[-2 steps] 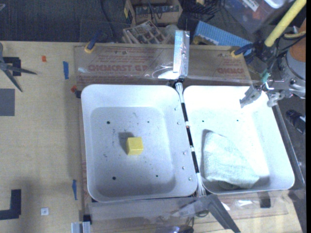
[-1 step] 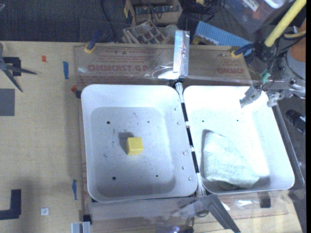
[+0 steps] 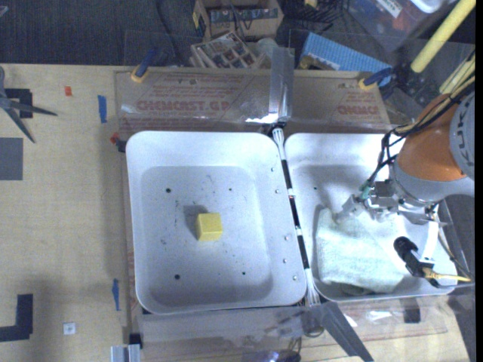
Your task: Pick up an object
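A small yellow cube (image 3: 210, 226) lies near the middle of the left bin (image 3: 151, 164). A crumpled white cloth (image 3: 353, 259) fills the front of the right bin (image 3: 332, 153). My gripper (image 3: 349, 207) is low in the right bin, just above the cloth's back edge and pointing left. The grey arm with its orange band (image 3: 429, 158) reaches in from the right behind it.
A metal divider (image 3: 290, 202) runs between the two bins. A cardboard panel (image 3: 196, 104) stands behind them. Boxes and cables crowd the area beyond the bench. Black tools (image 3: 19, 108) lie on the wooden bench top at the far left.
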Robot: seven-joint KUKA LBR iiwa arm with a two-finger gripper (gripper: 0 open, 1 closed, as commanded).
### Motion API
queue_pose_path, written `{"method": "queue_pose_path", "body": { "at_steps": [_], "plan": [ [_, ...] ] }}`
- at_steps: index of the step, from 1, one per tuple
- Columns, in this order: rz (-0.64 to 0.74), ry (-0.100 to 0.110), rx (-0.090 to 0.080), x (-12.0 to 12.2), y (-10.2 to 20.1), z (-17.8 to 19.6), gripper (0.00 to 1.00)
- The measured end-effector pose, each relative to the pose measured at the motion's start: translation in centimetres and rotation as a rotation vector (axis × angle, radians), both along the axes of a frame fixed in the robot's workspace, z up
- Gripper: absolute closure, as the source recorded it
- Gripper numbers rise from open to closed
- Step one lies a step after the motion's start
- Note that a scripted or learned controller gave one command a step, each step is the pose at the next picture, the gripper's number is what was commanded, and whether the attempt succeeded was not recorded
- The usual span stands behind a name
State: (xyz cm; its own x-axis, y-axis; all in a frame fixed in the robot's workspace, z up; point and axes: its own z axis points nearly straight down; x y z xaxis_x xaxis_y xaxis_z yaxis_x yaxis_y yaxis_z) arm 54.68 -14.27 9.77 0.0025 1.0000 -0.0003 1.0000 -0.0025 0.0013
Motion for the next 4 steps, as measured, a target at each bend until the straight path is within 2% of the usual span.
{"method": "queue_pose_path", "body": {
  "at_steps": [1, 2, 3, 4],
  "plan": [
    [-0.007, -0.003, -0.001, 0.0, -0.3, 1.0, 1.00],
    [-0.593, 0.001, 0.000, 0.9, -0.6, 7.5, 1.00],
    [-0.795, 0.001, -0.001, 1.5, -4.0, 4.7, 1.00],
    [-1.118, 0.003, 0.000, 2.6, -6.2, 5.2, 1.00]
  ]
}}
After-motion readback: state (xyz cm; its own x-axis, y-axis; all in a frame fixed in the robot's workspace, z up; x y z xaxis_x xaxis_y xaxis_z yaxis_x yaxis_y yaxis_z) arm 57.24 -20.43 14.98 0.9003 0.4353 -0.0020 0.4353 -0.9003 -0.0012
